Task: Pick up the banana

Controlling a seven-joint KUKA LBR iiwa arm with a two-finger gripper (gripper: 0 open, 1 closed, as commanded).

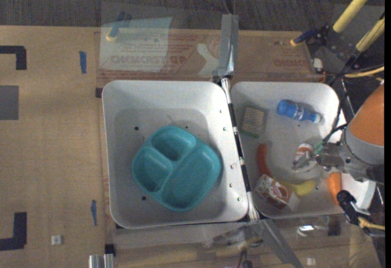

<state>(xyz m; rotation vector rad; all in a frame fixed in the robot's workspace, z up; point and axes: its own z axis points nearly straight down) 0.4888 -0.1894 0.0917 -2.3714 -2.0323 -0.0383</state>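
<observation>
Right now the banana (305, 187) lies in the right bin (287, 93), toward its near right part, a small yellow shape on the white floor just below my end effector (303, 162). My end effector hangs over that spot, close above the fruit, but I cannot tell how it is set from this slanted view; it is too small and blurred. Nothing yellow shows gripped in it, so I judge the pick as not yet made: the approach looks done, while the closing and the lift are left.

Around the banana things are crowded. A red-and-white packet (274, 192) sits just to its left near the near wall, a slim orange-red piece (263, 159) lies left of that toward the divider, and an orange object (334, 183) stands just to the right by the bin's right wall. A small tan square (253, 120) and a blue bottle (297, 112) rest farther off, well apart from the fruit.

Open room is mostly upward and toward the far middle of the bin, where the floor is bare. The near wall and right wall are close, so I judge a straight rise safest. The left bin (122, 102) holds a teal divided plate (176, 167).
</observation>
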